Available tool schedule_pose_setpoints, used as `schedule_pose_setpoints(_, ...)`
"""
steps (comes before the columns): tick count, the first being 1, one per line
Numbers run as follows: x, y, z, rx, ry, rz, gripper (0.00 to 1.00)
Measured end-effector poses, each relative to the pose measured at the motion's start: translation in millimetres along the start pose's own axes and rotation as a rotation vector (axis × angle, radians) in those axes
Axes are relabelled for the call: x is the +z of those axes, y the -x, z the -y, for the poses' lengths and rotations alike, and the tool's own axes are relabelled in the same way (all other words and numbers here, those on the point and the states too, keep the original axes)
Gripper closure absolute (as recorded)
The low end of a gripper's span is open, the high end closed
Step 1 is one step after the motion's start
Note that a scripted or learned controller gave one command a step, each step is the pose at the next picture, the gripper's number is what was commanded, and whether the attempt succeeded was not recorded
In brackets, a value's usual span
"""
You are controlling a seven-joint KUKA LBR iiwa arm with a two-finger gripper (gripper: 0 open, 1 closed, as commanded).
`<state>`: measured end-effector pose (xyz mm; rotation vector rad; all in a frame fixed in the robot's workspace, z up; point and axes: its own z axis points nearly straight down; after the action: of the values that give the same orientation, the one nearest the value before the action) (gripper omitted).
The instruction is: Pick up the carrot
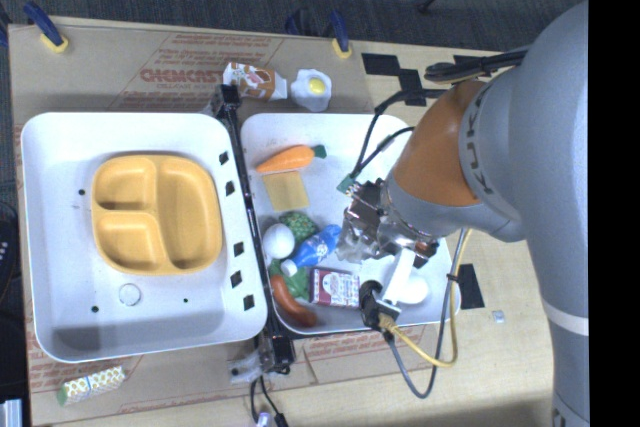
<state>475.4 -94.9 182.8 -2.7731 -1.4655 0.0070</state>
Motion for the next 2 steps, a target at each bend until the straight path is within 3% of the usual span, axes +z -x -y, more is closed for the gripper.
schedule_pose_setpoints(1,-37.6,-76.4,51.1,-0.281,0.004,0.000,1.00)
schedule_pose_setpoints(2,-123.3,-18.3,12.3,-0.453,0.004,0.001,1.00)
